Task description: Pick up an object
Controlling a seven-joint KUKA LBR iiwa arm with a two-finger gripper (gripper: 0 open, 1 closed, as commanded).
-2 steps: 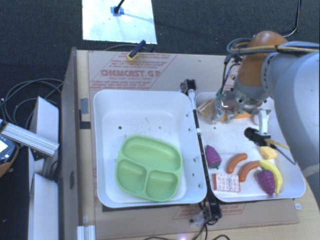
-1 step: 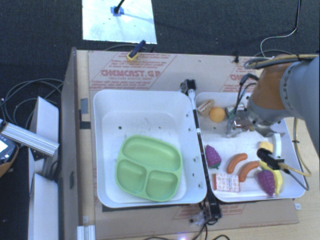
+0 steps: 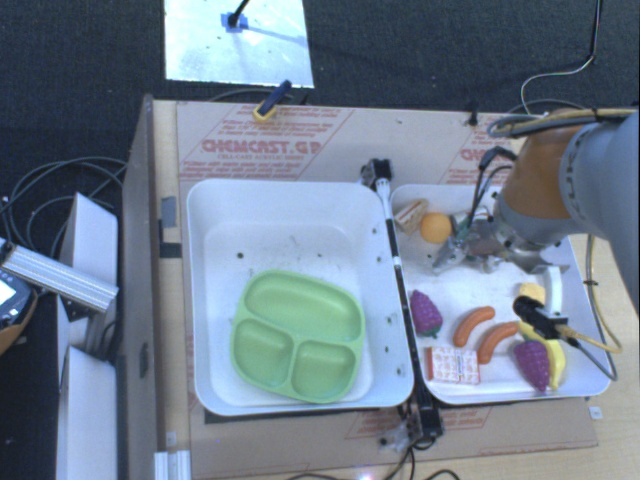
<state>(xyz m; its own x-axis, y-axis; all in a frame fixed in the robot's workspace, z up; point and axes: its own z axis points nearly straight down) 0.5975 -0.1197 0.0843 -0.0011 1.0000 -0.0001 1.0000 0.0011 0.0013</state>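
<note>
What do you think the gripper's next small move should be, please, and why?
Probably a short shift toward the orange ball before descending. The gripper sits low in the right bin just beside the ball, with nothing seen between its fingers, and the ball is the nearest object.

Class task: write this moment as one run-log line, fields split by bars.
arm: over right bin | gripper: low beside orange ball | held: nothing seen | left bin: green tray
</note>
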